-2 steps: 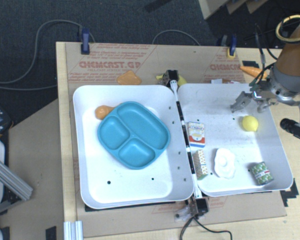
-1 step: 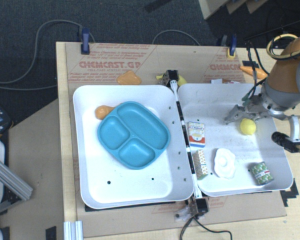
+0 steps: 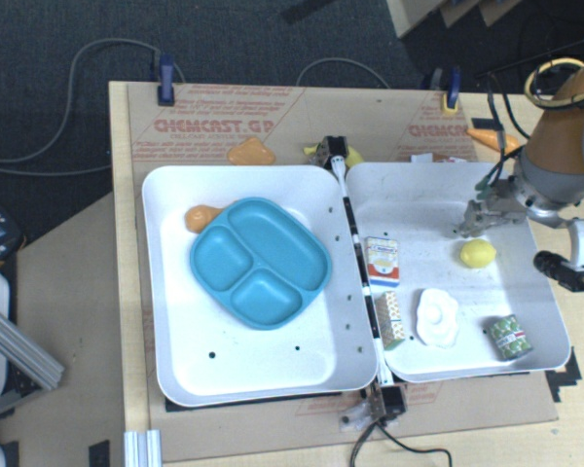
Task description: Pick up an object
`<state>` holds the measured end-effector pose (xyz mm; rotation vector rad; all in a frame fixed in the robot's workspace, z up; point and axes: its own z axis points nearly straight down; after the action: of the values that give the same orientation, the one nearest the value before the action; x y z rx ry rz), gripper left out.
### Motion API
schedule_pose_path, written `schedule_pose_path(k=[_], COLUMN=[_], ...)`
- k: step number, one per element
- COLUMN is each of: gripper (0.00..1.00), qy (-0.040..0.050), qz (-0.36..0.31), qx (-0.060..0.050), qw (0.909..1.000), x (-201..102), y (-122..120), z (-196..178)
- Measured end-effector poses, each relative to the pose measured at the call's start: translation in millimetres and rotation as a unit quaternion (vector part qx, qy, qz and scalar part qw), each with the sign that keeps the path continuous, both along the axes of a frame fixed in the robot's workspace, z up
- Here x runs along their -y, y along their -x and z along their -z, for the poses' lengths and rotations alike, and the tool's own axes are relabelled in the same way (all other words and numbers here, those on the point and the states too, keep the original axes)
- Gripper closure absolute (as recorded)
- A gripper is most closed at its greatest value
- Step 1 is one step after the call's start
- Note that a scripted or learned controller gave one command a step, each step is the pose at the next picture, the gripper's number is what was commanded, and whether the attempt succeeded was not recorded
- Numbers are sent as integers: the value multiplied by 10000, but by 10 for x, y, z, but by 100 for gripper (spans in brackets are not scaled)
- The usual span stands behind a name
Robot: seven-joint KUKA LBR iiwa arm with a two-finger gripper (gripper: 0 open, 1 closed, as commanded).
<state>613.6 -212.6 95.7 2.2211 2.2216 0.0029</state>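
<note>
The pincer (image 3: 475,217) hangs low over the right bin (image 3: 423,188), whether spread or pressed together cannot be told, with nothing visibly between it, while the nearest candidate, a yellow lemon (image 3: 477,253), lies just beside it unlifted, so the pick seems undone.

In the right bin (image 3: 448,188) lie a yellow lemon (image 3: 477,253), a white fried egg (image 3: 437,317), a green-patterned can (image 3: 507,338) on its side, an upright red-and-white carton (image 3: 382,262) and a speckled bar (image 3: 390,319) below it.
</note>
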Motion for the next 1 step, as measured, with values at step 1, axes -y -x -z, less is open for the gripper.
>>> schedule_pose_path(k=[1], gripper=[0], qy=[0], qz=[1], qx=[-6], qw=[10000], x=[1], y=[3], z=[8])
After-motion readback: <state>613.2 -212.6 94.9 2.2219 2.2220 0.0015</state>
